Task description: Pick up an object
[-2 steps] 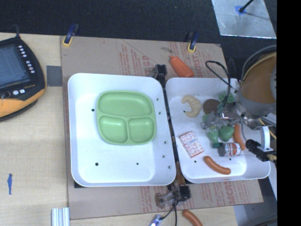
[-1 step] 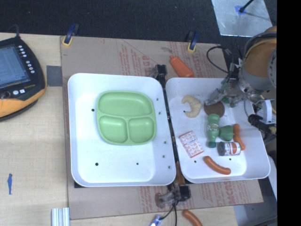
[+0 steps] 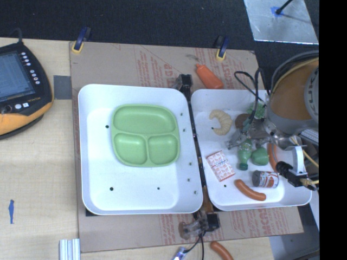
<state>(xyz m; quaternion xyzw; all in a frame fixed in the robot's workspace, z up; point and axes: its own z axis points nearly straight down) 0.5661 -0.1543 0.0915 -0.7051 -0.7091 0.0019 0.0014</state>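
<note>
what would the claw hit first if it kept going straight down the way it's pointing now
Probably the small green bottle: the claw points down into the right bin, right over the bottle, with a green lump just beside it. Height above them is unclear from this slanted view, so take this as a best guess.

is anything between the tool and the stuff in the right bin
Nothing visible blocks it. The tool is already low in the right bin, right at the green bottle and green lump. The croissant, patterned card, sausage and small can lie apart with open floor around them.
</note>
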